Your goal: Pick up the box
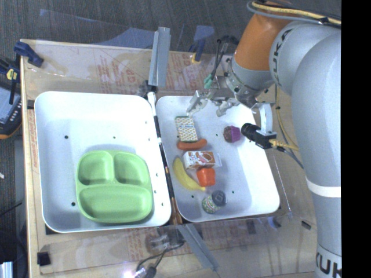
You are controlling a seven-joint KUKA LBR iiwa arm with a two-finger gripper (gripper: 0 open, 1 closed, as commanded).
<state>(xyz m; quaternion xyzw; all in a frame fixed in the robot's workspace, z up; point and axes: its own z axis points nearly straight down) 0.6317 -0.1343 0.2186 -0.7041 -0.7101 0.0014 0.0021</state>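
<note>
A small patterned box (186, 128) lies flat near the back of the right bin (261, 184). A white and red carton (202, 159) lies on its side a little nearer the front. My gripper (208, 106) hangs over the back edge of the right bin, just behind and slightly right of the patterned box. Its two fingers (193, 104) are spread apart with nothing between them, so it is open. It touches neither box.
The right bin also holds a sausage (192, 145), a banana (186, 176), an orange-red item (206, 176), a small can (213, 201) and a purple fruit (232, 134). A green divided tray (113, 185) lies in the left bin (58, 120). The arm fills the right side.
</note>
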